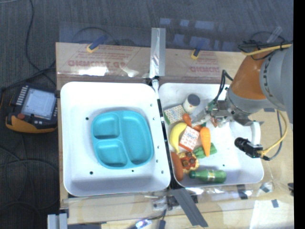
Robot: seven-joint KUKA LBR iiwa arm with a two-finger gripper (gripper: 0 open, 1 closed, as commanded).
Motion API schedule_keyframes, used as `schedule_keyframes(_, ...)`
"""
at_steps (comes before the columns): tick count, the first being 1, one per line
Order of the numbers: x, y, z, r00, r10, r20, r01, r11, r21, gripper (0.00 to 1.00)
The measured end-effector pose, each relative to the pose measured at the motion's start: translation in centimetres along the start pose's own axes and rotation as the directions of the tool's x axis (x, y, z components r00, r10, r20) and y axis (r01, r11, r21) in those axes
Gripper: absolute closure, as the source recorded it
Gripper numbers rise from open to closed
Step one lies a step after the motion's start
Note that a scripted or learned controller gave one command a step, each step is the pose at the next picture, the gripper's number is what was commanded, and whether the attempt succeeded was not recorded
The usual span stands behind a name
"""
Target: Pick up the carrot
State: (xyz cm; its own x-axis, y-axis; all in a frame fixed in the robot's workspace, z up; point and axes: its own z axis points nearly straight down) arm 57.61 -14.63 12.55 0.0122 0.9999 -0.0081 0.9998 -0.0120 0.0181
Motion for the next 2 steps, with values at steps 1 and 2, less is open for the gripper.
schedule_keyframes(1,2.0,-0.8,3.0,0.99,-0.141,0.003,0.141,0.99,-0.01,0.0)
schedule_keyframes(2,7.2,-1.9,-5.6,0.976,-0.217,-0.013,0.217,0.976,0.021,0.0)
